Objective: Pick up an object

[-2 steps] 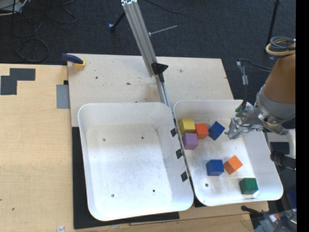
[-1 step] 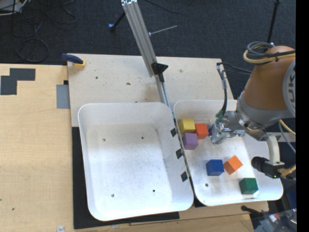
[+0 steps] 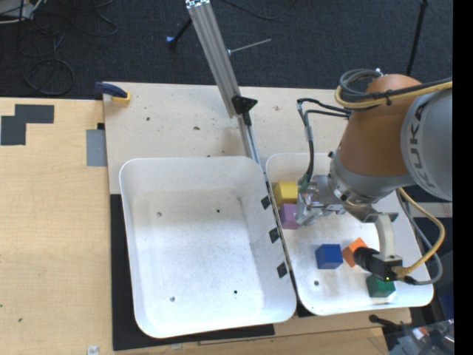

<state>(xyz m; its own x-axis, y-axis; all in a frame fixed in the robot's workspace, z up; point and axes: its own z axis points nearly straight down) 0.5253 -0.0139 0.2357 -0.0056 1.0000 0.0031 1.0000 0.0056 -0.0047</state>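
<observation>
In the right bin [image 3: 414,296], my gripper [image 3: 309,202] hangs low over the left part, right beside a yellow block [image 3: 284,191] and a purple block [image 3: 288,215] that lie against the bin's left wall. The grey and orange arm hides much of the bin's far side. A blue cube [image 3: 329,256] lies in the middle of the bin. To its right sits an orange block [image 3: 358,245], partly behind a black fitting on the arm. A green block [image 3: 381,288] rests near the front right corner.
The left bin [image 3: 194,246] is wide, with only dark specks on its floor. A slanted aluminium bar [image 3: 220,58] rises behind the divider between the bins. Cables loop off the arm's wrist above the right bin.
</observation>
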